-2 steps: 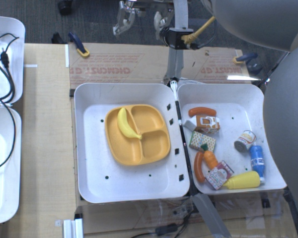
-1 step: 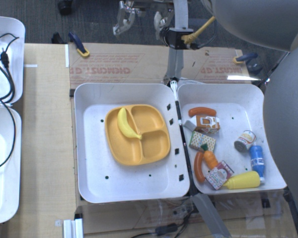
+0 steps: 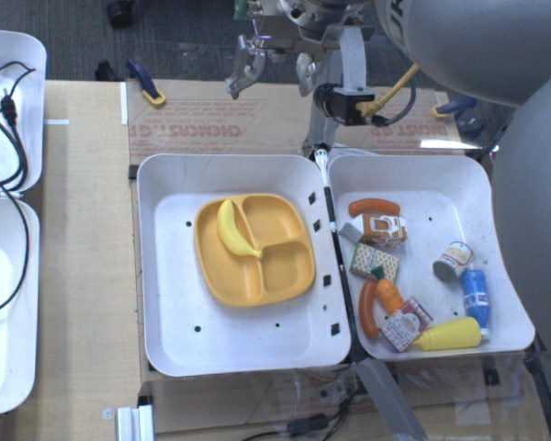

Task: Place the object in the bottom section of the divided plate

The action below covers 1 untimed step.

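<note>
A yellow divided plate lies in the left bin. A yellow banana rests in the plate's upper-left part, partly across a divider. My gripper hangs high above the back edge of the bins, over the cardboard, well apart from the plate. Its two fingers stand spread, with nothing between them.
The right bin holds several items: a hot dog, a carrot, a small can, a blue bottle, a yellow bottle, snack boxes. The grey arm fills the upper right. Cables lie at far left.
</note>
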Each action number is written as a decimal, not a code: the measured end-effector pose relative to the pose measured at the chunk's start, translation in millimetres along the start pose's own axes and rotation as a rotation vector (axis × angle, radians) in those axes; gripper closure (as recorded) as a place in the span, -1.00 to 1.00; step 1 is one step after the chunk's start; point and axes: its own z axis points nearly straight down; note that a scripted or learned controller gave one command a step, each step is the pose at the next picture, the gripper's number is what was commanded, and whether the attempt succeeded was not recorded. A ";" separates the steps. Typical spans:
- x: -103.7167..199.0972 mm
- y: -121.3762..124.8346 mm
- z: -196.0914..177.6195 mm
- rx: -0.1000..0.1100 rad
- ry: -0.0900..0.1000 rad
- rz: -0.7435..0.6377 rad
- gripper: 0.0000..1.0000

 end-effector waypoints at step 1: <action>38.9 2.6 -41.8 -0.002 0.001 -0.087 -1.00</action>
